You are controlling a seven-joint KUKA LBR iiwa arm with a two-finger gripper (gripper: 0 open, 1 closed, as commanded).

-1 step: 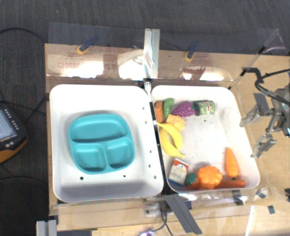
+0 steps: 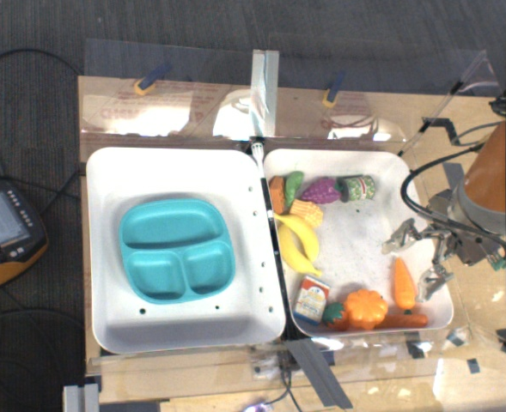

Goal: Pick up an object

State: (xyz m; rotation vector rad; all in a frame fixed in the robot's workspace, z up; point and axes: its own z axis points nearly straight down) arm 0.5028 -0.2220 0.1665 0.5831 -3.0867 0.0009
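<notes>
Jaws (image 2: 420,256): spread apart, nothing between them. One finger (image 2: 400,233) sits over bare bin floor; the other (image 2: 437,279) hangs near the right wall of the right bin (image 2: 356,154). The carrot (image 2: 402,283) lies just below and between them, long axis approx. upright in the view, not yet bracketed.

Step in hand (judgement): approach to grasp; the carrot is the nearest candidate.

Procedure, recommended:
1. Shift jaws toward the view's bottom until the carrot's mid-section lies between the fingers.
2. Align the closing axis across the carrot's short dimension.
3. Descend w/o touching the right wall; clearance there looks tight.
4. Close, then lift straight up.

Hazards: the pumpkin (image 2: 366,308) and a red item (image 2: 403,320) lie just beside the carrot's lower end; a low or offset descent may nudge them.

Other contents, further out: small carton (image 2: 311,299), banana (image 2: 297,241), corn (image 2: 307,213), purple grapes (image 2: 320,190), and a can (image 2: 356,187) along the far wall. Left bin (image 2: 106,230) on the bench carries a teal divided tray (image 2: 178,249); not involved.
</notes>
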